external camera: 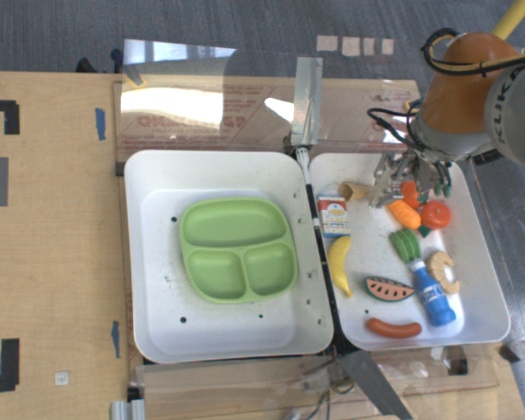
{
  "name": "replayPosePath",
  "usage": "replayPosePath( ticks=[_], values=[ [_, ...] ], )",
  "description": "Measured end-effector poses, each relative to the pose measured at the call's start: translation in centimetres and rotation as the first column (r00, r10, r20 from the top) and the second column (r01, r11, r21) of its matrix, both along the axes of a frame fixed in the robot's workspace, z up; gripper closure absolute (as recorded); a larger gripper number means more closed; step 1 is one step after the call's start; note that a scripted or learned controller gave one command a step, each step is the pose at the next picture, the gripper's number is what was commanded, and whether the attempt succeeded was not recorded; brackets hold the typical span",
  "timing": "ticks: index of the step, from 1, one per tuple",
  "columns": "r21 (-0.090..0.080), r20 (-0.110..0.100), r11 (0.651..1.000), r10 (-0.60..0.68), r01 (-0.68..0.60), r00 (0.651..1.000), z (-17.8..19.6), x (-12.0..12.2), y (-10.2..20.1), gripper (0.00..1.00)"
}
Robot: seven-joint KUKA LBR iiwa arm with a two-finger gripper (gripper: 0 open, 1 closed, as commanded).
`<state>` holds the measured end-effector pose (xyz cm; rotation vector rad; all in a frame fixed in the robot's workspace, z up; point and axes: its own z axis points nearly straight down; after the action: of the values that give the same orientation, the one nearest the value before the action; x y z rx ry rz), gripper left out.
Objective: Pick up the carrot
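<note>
One pincer [409,185] hangs over the carrot [403,214] near the bin's far rim [367,157].

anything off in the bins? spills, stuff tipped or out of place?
Nothing spilled or damaged. The green tray sits flat in the left bin. The toy food lies loose in the right bin: carrot under the gripper, tomato, banana, melon slice, sausage, blue bottle. All inside the walls.
</note>
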<state>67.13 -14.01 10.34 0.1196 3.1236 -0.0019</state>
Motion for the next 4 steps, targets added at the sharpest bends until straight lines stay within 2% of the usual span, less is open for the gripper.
replayPosePath(
  ticks=[1,2,3,4],
  values=[
    [-0.002,-0.007,0.999,0.053,-0.053,0.999,-1.3,-11.3,-4.7,1.00],
    [-0.002,-0.003,0.998,0.055,-0.055,0.998,-1.4,-11.2,-4.5,0.00],
    [0.001,-0.003,1.000,0.027,-0.027,1.000,-1.4,-5.9,-3.0,0.00],
    [-0.002,0.009,1.000,0.028,-0.028,1.000,0.0,-5.5,-2.9,1.00]
  ],
)
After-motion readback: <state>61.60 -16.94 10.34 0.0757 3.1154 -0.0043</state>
